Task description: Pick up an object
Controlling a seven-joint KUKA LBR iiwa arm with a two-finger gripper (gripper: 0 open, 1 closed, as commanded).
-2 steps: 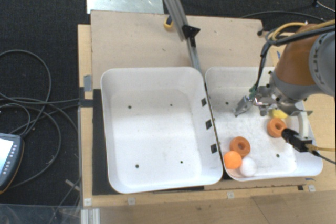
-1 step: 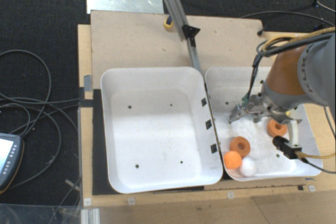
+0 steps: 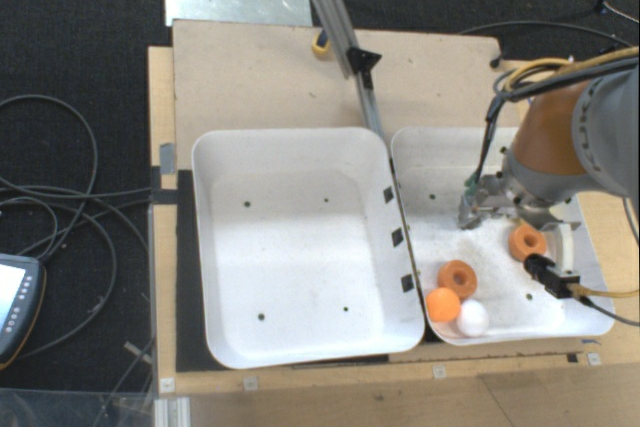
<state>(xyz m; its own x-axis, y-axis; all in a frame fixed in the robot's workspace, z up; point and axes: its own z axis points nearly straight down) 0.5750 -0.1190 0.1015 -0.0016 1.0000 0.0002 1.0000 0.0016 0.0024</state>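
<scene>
- Your candidates all lie in the right bin [image 3: 430, 155], toward its near end: an orange ring [image 3: 458, 277] on the floor of the bin, a second orange ring [image 3: 526, 242] further right, an orange ball [image 3: 443, 304] and a white ball [image 3: 472, 318] side by side, touching or nearly so, at the near rim.
- The hand [image 3: 477, 208] sits low over the middle of the right bin, near both rings but apart from them. You cannot tell from this angle whether it is spread or clenched, and nothing shows between its tips.
- Expect everything here to be light. The rings look like soft foam or rubber, so they should give a little under pressure and grip well rather than slip.
- For the first ring, take one side of the band, with one tip in the hole and one outside, or span it across its full width. It lies flat and free on all sides, which makes it your easiest pick.
- The second ring lies just beside a black fitting [image 3: 548, 277] and cables on the arm's side, so you have less room there.
- The balls will likely roll away from a closing hand. They also crowd each other and the bin wall. Leave them for later.
- The left bin [image 3: 215, 155] offers you nothing to grasp.
</scene>
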